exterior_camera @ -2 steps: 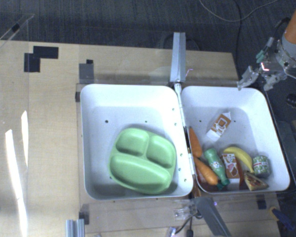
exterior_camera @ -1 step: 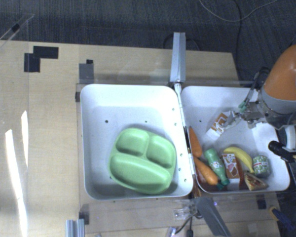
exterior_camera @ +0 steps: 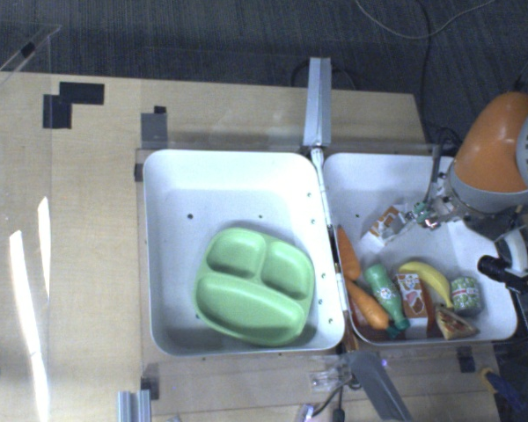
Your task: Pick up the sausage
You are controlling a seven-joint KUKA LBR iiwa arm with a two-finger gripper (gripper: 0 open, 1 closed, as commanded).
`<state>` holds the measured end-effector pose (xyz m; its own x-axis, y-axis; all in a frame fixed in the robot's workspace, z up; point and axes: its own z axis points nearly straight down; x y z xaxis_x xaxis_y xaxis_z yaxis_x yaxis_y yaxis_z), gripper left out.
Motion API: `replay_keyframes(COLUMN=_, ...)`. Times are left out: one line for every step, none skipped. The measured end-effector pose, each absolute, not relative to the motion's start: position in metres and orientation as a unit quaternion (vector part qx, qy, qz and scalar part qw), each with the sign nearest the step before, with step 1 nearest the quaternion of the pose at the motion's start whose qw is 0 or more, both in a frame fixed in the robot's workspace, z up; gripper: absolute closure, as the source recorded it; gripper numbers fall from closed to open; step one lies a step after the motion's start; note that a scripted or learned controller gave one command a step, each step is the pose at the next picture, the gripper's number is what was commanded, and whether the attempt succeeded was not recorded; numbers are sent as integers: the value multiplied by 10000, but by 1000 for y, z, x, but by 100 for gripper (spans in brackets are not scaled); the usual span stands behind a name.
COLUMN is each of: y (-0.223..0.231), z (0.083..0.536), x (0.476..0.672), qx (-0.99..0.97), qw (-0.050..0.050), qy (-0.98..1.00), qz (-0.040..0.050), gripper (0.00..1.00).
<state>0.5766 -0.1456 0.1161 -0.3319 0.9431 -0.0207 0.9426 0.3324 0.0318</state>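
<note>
Jaw state cannot be told; gripper (exterior_camera: 431, 216) hovers at right bin's (exterior_camera: 383, 170) right edge. Banana (exterior_camera: 428, 279), bottle (exterior_camera: 384, 294), carrot (exterior_camera: 368, 304) crowd its near edge.

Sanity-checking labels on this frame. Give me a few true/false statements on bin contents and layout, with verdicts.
1. The green divided plate lies in the left bin. True.
2. The banana lies in the left bin. False: it lies in the right bin.
3. The green bottle lies between the carrot and the small red carton. True.
4. The green divided plate carries food. False: its compartments hold nothing.
5. The arm comes in from the left. False: it enters from the right.
</note>
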Motion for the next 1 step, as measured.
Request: replay_keyframes(y=-206, z=110, x=657, qx=5311, qw=218, qy=8470, qz=92, gripper=0)
